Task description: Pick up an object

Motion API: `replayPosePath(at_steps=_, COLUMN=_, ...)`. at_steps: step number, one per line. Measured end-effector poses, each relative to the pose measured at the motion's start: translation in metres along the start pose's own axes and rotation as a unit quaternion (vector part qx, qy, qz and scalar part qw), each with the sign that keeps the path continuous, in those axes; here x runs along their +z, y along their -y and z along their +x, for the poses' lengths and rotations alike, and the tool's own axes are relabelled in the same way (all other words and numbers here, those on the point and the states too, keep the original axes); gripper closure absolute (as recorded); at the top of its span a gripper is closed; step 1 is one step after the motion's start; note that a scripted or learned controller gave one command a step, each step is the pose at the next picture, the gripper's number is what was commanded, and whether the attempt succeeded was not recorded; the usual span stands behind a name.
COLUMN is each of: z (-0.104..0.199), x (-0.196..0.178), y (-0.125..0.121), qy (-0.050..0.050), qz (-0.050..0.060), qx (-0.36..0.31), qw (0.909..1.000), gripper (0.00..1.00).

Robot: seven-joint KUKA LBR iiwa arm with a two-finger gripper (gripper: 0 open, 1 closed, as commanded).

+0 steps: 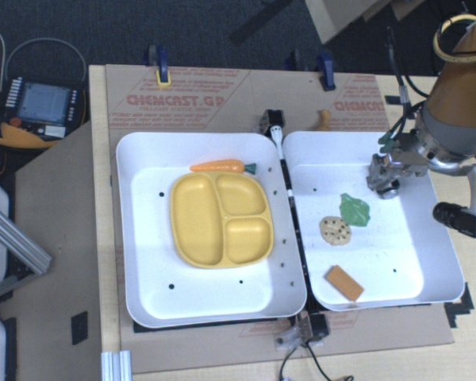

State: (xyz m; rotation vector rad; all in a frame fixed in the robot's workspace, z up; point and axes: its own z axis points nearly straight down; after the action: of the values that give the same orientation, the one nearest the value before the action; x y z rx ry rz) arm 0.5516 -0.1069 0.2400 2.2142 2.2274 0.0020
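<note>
The hand [383, 176] hangs over the upper right part of the right bin [436, 280], above and to the right of the green leafy piece [354, 210]. I cannot tell whether it is spread or pressed together; the metal head blurs into one grey lump from this angle, and nothing shows pinched in it.

Candidate things in the right bin: the green leafy piece, probably toy lettuce, lying near the hand; a round cookie [335, 230] just beside it to the lower left, nearly touching; a tan rectangular cracker or bread slice [343, 282] lower down, well apart from the other two. The left bin [135, 213] carries a yellow divided plate [220, 217] with a toy carrot [219, 166] lying along its top rim.

Risks from here:
- The lettuce is flat and floppy, so a descent that stops high closes on air, and a low one scrapes the bin floor.
- The hand sits offset from the lettuce, so a straight drop likely lands on bare bin, not on it.
- The cookie is close to the lettuce; a grasp there may nudge one while taking the other, or catch both.
- The cookie and cracker lie flat and thin, likely to slip out or skid sideways when squeezed.
- The bin's right wall is near the arm [454, 94]; a wide swing could clip it.
</note>
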Motion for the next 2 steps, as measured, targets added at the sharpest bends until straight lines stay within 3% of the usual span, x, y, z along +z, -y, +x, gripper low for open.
replayPosePath(at_steps=2, z=0.111, x=-0.004, y=-0.043, qy=-0.001, qz=-0.001, qx=0.000, qw=1.0000, gripper=1.00)
